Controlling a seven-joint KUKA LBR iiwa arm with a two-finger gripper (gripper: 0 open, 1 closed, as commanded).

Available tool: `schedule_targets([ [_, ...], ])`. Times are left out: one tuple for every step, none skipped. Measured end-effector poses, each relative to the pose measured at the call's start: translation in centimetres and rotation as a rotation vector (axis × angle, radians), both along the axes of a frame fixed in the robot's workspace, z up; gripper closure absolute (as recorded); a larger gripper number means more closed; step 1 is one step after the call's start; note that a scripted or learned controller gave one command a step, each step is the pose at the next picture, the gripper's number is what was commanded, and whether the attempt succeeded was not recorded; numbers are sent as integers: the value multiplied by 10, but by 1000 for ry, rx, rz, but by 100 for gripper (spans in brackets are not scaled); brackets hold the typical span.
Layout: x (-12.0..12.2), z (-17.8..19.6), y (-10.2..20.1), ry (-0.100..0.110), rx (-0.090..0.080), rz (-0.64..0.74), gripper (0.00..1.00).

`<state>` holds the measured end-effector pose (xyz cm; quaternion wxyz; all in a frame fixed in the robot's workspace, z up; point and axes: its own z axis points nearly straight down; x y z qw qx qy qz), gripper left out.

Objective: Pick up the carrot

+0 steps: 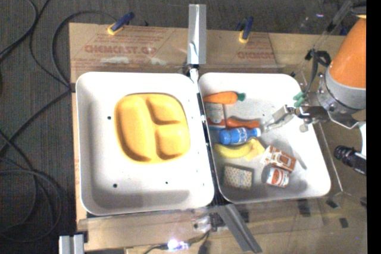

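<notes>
The carrot (223,97) lies near the right bin's (309,184) far-left corner; the gripper (277,120)—whether spread or clenched I cannot tell—could snag the blue bottle (239,135) instead.

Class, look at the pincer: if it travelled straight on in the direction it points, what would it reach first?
Probably the blue bottle, lying just beyond the pincer toward the bin's left; the pincer's height is unclear, so it could pass over it.
</notes>
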<state>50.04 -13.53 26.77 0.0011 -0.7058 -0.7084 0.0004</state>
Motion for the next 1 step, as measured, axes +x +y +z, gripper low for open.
schedule_targets([
  [-17,-109,-2,0,2,331,0],
])
